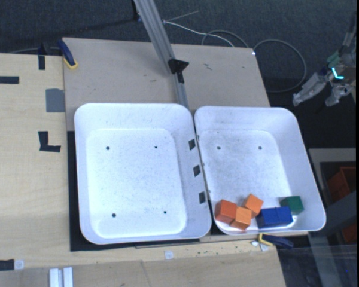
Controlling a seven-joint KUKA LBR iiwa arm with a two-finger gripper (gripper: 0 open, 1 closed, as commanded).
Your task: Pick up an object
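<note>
Five blocks sit bunched in the right bin (pixel 287 127), near corner: three orange blocks (pixel 239 211), a blue block (pixel 274 217), a green block (pixel 294 204). Gripper (pixel 324 88) hangs well off past the far-right rim; claw state I can't tell. Best bet imo: go for green, it's the most separate.

no readable text, labels or numbers anywhere (black tape marks carry none)
</note>
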